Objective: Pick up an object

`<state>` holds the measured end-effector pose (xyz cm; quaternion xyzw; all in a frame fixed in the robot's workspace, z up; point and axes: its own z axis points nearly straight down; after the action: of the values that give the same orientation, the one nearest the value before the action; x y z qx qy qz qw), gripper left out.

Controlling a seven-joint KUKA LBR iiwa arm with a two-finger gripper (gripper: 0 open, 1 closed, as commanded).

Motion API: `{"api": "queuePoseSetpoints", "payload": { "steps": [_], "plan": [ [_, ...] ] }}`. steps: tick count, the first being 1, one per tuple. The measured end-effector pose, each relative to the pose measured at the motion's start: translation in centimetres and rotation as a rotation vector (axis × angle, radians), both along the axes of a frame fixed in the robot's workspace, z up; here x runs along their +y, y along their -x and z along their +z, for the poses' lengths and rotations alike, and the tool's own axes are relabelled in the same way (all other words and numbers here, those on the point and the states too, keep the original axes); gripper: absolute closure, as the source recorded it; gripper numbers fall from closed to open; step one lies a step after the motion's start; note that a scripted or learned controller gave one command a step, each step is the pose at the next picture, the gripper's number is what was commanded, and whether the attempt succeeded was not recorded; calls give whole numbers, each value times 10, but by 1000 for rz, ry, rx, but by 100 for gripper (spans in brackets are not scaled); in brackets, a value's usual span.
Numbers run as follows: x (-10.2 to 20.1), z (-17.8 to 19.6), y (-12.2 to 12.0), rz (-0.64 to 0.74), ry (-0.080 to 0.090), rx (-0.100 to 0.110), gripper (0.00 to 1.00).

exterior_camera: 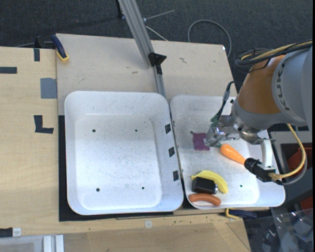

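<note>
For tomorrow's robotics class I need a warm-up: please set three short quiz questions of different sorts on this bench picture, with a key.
1. True or false: the small purple block lies in the right-hand shallow white bin.
2. Which lies nearest the bin's front rim? A) orange carrot-shaped toy B) red sausage-shaped toy C) purple block
3. Fill in: the black box-shaped object rests against the yellow ____.

Key: 1 true; 2 B; 3 banana. The two-finger gripper is just beside the purple block.

A blue-and-yellow clamp grips the bench near dark tape marks.
</note>
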<state>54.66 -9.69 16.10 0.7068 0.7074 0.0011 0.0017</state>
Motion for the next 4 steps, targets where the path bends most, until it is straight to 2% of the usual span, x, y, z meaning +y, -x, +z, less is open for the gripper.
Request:
{"api": "queuePoseSetpoints", "payload": {
  "steps": [1,2,4],
  "plan": [
    [-1,58,-10,1,0,-1,100],
    [-1,61,-10,0,-1,5,100],
    [90,64,-5,6,-3,6,100]
  ]
}}
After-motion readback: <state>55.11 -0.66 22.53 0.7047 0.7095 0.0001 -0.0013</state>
